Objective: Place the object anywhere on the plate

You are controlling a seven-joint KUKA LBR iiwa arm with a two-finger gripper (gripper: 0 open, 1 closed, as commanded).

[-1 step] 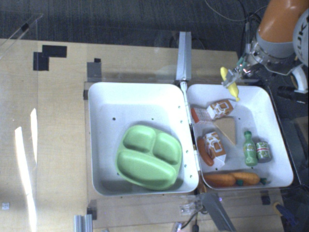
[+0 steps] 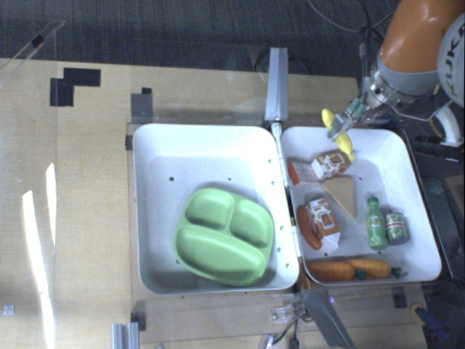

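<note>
On the wooden counter (image 2: 73, 217), the left bin (image 2: 152, 166) carries a green divided plate (image 2: 224, 235), lying toward the 5 o'clock part of that bin, with three compartments showing and nothing on it. Across the metal divider (image 2: 276, 97), the right bin (image 2: 418, 187) holds the clutter: a small carton (image 2: 331, 165) near its 11 o'clock corner, a tan wedge (image 2: 343, 196) just below that, a second carton (image 2: 322, 221) beside a reddish sausage (image 2: 306, 229) along the 9 o'clock wall, a green bottle (image 2: 375, 225) and a small can (image 2: 396, 227) side by side toward 3 o'clock, and a carrot (image 2: 349, 269) lying along the 6 o'clock edge. The arm (image 2: 421, 35) enters from 2 o'clock, its gripper (image 2: 347, 120) hanging over the right bin's 12 o'clock rim. A yellow banana (image 2: 338, 134) sits at the gripper's tip, its upper end seemingly pinched between the fingers and its lower end drooping toward the first carton, so the gripper appears clamped on it, well apart from the plate.
</note>
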